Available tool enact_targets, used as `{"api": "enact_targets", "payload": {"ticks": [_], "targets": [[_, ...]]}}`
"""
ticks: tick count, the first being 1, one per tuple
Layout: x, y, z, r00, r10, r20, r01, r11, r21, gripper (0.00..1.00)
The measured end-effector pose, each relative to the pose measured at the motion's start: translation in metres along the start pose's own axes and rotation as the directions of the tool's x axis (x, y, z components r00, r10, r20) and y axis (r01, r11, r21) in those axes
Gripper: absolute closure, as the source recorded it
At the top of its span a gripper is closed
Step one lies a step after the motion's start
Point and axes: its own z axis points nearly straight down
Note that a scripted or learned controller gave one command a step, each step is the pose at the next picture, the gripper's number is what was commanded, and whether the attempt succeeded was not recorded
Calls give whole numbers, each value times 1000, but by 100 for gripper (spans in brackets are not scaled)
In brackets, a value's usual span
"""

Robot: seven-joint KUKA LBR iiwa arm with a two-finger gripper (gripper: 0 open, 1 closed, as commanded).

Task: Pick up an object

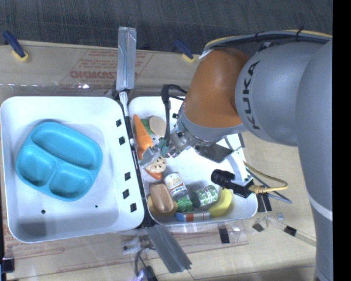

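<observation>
Two shallow white bins sit side by side on the surface: the left bin (23, 215) carries a bright blue plastic divided plate (57, 160), and the right bin (141, 105) holds a clutter of small things beneath the grey arm with its orange band (213, 89). The claw (162, 151) is low in the right bin's left half, just beside the orange plastic carrot (142, 134); whether it is spread, closed or gripping anything I cannot tell, since its tips are small and mixed with the objects around them. The carrot lies against the bin's left wall with its long axis running nearly along that wall, its narrow end pointing toward the far rim and its broad end toward the claw. A pale round disc (157, 124) lies just right of the carrot. Nearer the front rim are a tan bread-shaped block (161, 198), a small white-labelled can (175, 185), a green can lying on its side (206, 195), a yellow banana-like piece (225, 202) and a slim blue-and-red marker (193, 216) lying along the front wall.
</observation>
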Motion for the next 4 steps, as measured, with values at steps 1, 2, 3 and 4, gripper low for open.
{"api": "enact_targets", "payload": {"ticks": [1,2,3,4], "targets": [[2,15,23,994,106,-2,-106,994,4,100],[75,83,-23,961,278,-1,-278,961,0,100],[124,59,-16,978,209,0,-209,978,3,100],[209,54,-3,968,251,0,-251,968,4,100]]}}
